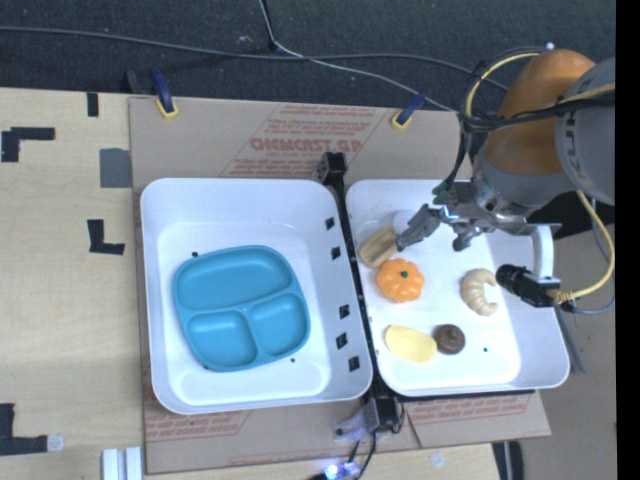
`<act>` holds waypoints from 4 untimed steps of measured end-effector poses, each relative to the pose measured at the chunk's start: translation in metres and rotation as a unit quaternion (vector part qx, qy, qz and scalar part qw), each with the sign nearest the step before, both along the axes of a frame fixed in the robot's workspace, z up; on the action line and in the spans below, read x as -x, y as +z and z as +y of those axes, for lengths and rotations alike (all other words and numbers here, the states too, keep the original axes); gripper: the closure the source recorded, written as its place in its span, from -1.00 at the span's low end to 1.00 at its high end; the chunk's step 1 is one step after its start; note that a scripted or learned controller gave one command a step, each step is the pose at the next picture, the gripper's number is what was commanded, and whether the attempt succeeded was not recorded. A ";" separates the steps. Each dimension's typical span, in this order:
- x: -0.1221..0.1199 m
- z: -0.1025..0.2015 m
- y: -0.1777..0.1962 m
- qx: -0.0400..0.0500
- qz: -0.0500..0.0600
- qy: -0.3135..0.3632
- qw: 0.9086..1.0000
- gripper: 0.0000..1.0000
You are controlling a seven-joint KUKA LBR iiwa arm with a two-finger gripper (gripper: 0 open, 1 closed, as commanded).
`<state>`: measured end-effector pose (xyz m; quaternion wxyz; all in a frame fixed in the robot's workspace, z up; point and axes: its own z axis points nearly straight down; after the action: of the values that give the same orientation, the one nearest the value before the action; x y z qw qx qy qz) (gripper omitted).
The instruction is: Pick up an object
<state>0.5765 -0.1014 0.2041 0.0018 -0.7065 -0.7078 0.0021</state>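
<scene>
I see the gripper over the right bin, near its top-left corner, fingers spread and holding nothing. A tan piece lies just beside the divider; the pumpkin sits below it, with the croissant, lemon and brown ball nearby. The left bin holds a blue tray. Red print on the cardboard reads backwards; I can't make it out.

Even, bright overhead light; soft shadows, slightly blurry picture.
</scene>
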 end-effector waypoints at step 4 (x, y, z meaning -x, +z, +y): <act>-0.006 0.007 -0.062 0.000 -0.004 0.000 1.000 1.00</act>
<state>0.5825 -0.0943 0.1424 -0.0011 -0.7066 -0.7076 -0.0007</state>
